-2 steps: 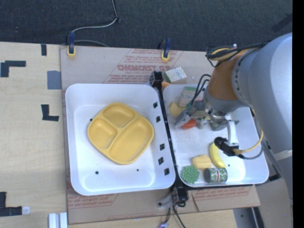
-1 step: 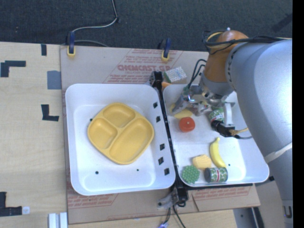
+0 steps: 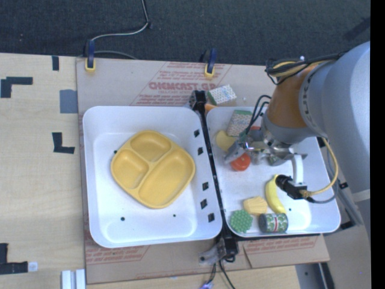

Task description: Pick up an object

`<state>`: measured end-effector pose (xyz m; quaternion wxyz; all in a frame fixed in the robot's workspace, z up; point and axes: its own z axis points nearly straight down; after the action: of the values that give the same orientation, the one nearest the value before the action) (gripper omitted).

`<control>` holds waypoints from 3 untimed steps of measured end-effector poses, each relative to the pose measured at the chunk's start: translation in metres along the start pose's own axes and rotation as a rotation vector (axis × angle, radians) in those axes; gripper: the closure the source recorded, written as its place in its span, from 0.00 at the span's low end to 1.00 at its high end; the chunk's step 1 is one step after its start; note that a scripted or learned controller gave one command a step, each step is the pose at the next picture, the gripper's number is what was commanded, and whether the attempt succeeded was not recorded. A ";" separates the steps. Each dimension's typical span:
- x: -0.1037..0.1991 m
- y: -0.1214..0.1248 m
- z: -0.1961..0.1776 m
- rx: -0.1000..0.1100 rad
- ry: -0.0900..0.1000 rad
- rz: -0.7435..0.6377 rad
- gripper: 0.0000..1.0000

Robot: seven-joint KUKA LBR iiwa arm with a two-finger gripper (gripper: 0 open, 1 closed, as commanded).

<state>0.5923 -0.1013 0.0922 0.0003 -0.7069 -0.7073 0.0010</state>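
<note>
Claw (image 3: 239,151) down in right bin (image 3: 319,221), directly over red object (image 3: 241,163); banana (image 3: 275,195) farther right. Finger state: cannot tell.

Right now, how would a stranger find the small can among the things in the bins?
Look in the right-hand white bin, along its near edge. The small dark can with a red label lies on its side there, right of a green round piece, below the yellow banana; it's the only cylinder.

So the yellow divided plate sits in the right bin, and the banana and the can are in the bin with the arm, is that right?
Not quite. The camera view shows the yellow plate in the left bin, alone. The banana and can do lie in the right bin, where the arm reaches.
</note>
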 end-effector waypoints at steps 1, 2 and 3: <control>0.004 0.064 0.008 0.020 0.006 0.003 0.00; 0.005 0.014 0.006 -0.003 -0.001 0.000 0.00; 0.001 -0.018 0.006 -0.007 -0.001 0.000 0.00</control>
<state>0.5743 -0.1003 0.0864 -0.0025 -0.7068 -0.7075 -0.0011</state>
